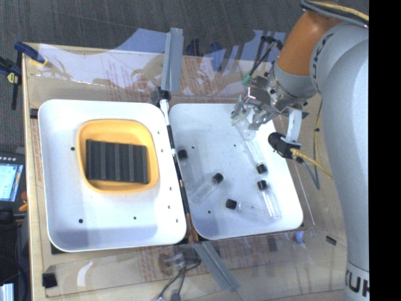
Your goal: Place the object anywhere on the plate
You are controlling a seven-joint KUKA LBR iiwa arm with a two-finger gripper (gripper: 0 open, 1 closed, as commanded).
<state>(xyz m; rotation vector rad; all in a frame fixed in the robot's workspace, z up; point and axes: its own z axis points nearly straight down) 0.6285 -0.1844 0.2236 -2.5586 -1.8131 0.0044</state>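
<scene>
A clear vial [245,130] seems clamped in the gripper [247,119]; it should be carried level to the yellow plate [117,130].

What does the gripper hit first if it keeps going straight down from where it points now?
Probably the clear vial lying just under the gripper in the right bin, or the bin floor beside it. From this slanted view depth is unclear, so I can't tell which comes first.

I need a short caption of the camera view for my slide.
KUKA arm's pincer over the right bin of clear vials, yellow plate waiting in the left bin.
</scene>
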